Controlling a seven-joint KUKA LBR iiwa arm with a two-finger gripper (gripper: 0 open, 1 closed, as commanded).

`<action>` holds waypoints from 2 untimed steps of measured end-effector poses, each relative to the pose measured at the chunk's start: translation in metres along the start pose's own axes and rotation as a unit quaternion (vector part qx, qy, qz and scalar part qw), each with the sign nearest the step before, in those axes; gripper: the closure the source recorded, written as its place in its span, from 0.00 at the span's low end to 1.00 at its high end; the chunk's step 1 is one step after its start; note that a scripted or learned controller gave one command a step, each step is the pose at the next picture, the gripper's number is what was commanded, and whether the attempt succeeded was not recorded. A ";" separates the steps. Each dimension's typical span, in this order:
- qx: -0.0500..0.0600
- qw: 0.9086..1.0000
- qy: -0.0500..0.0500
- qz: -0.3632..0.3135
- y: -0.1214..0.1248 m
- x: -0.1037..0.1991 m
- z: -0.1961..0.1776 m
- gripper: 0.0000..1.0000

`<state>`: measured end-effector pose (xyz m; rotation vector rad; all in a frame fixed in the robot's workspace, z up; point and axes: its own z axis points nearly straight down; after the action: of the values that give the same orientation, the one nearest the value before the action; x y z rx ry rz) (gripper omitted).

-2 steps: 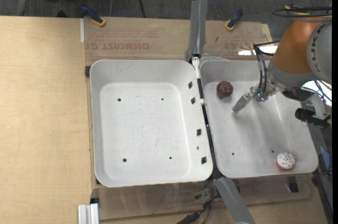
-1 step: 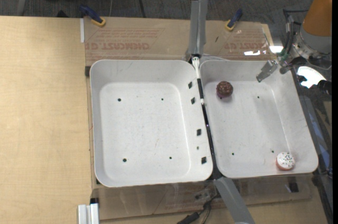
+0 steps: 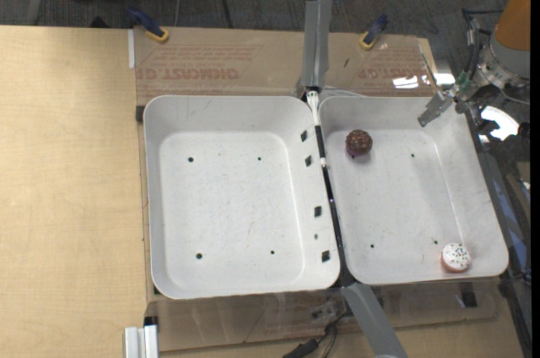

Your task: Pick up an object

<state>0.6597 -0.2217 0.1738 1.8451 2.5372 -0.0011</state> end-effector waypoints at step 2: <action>-0.001 0.996 -0.001 -0.085 -0.001 -0.002 -0.029 0.00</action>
<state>0.6596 -0.2233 0.2024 1.6216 2.6833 -0.0006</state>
